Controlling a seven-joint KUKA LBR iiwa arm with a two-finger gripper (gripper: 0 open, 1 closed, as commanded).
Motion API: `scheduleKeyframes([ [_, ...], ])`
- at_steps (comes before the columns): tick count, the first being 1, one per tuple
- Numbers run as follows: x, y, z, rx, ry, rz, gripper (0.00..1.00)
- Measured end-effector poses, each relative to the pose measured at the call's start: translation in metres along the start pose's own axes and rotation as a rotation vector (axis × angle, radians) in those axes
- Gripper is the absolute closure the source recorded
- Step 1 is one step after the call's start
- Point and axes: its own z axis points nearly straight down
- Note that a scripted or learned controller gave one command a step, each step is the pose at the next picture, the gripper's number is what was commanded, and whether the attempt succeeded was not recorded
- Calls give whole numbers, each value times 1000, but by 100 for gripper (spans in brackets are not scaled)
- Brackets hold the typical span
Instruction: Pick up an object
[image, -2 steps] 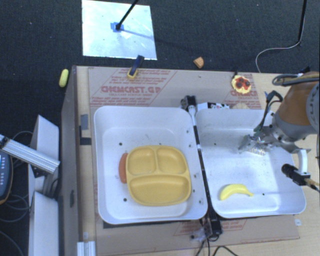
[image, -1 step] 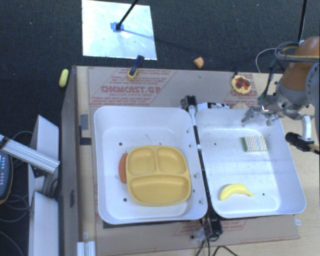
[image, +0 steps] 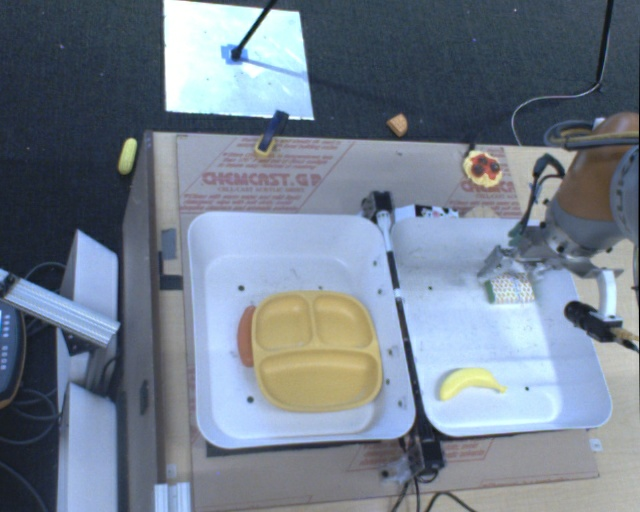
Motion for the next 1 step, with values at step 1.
scheduleKeyframes([
  [1, 0, 1, -12, -5, -1, -2, 100],
])
